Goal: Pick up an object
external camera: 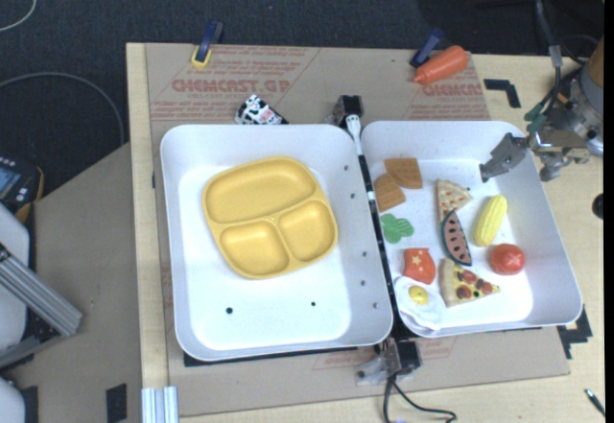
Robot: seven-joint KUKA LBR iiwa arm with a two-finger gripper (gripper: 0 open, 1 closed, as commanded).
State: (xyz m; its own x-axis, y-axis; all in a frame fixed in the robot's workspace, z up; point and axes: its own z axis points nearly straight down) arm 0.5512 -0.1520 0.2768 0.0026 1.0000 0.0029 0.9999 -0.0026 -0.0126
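A: How far along is it?

B: Barely started, I'd judge. Taking the yellow divided plate (271,217) in the left bin (182,248) as landmark, the toy food lies to its right in the right bin (561,263): crackers (396,181), green piece (395,227), pizza slice (465,288), corn (491,219), tomato (507,259).

A: And the pincer (503,158)?

B: Farther right, above the corn, nothing between its fingers; open or closed I can't tell. Lowering and grasping remain. The food sits crowded; neighbours could interfere.

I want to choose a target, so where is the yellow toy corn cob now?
The yellow toy corn cob lies in the right white bin, between the watermelon slice and the red tomato.
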